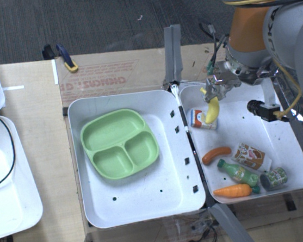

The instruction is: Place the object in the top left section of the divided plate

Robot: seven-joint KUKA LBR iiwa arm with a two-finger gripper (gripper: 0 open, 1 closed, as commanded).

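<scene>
The gripper (212, 95) hangs over the far end of the right bin (286, 145), clenched on a yellow banana (212, 111) that dangles from its fingers just above a small red-and-white carton (198, 118); the fruit looks lifted clear of the bin floor, so the step in hand reads as the carry after the pick. The green divided plate (120, 143) lies in the left bin (96, 206), well apart from the banana across the wall between the bins; its long far section, left of centre, appears to be the target. The next move calls for travel over that wall toward the plate, then a descent onto the far-left section before letting go. Beyond the plate, the cardboard (99, 77) under the bins carries red mirrored print, seemingly "CHEMICAL GR…"; labels on the packet (250, 156) and green bottle (238, 172) are too small to read.
</scene>
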